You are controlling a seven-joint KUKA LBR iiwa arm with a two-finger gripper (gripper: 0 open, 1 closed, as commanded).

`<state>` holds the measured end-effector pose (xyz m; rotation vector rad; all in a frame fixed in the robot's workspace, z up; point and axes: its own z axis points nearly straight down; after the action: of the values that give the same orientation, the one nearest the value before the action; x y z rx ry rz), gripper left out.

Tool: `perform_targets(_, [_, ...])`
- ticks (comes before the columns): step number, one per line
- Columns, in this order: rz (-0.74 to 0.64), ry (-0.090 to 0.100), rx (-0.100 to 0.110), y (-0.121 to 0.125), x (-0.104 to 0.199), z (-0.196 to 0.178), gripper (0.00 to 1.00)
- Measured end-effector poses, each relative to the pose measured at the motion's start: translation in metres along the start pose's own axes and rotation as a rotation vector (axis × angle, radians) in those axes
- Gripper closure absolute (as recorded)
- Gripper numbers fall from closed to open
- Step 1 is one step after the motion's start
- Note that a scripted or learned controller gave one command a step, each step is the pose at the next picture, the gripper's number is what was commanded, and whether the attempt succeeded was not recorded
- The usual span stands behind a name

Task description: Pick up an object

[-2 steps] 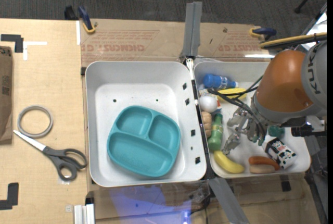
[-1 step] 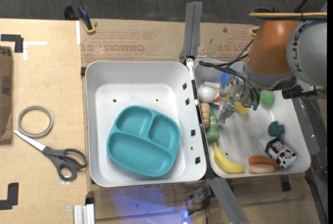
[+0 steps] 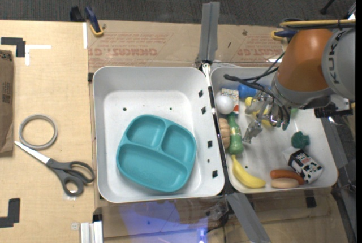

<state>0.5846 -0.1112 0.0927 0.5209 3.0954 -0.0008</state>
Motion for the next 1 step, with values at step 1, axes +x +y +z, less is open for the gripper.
perform_targets(1, [0.229, -0.004, 0.009, 0.0070, -0.0016, -0.0006, 0.00])
